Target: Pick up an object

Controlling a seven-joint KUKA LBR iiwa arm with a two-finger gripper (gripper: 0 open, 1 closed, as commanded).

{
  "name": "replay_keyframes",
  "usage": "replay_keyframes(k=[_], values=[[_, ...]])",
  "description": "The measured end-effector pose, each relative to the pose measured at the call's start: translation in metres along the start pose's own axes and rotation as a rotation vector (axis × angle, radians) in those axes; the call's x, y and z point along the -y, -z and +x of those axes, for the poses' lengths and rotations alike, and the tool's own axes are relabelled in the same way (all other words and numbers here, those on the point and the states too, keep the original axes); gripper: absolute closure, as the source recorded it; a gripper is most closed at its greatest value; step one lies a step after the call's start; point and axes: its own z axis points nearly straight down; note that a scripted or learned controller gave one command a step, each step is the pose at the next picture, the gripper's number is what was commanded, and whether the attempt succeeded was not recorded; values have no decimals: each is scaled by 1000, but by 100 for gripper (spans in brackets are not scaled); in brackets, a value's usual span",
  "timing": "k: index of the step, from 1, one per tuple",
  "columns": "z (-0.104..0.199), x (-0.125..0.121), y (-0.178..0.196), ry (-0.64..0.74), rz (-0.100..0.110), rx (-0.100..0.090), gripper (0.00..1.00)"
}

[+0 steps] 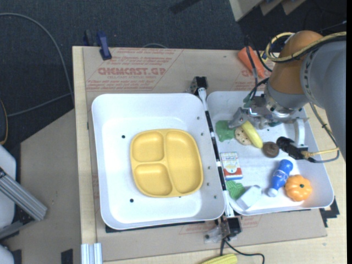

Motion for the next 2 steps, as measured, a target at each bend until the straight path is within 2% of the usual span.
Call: replay_keyframes(k=[1, 2], values=[[0, -1, 10, 0, -2, 0, 100], [94, 6, 101, 1, -4, 0, 100]])
